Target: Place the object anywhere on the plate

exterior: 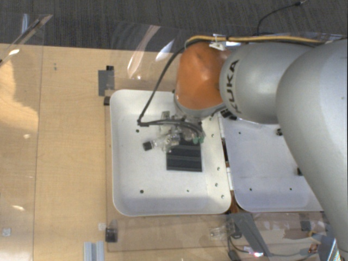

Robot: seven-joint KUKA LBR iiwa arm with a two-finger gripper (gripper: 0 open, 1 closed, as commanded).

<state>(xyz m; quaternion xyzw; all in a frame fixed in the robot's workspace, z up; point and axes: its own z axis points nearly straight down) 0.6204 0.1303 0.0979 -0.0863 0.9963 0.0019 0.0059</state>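
The jaws (173, 137) hang over the middle of the left bin (130, 194); whether they are spread or pinching, I cannot tell. Just beside them lies a flat dark ribbed object (184, 158), likely stiff and light, best taken across its short sides. I cannot make out a plate. Open floor lies toward the bin's near edge and left wall.

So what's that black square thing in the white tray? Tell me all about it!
The black square thing is flat and dark, with faint ridges running across it like slats. It lies flat in the left white bin, near the middle, a bit toward the right side. The arm's tool hangs just above its top edge. Whether they touch is unclear.
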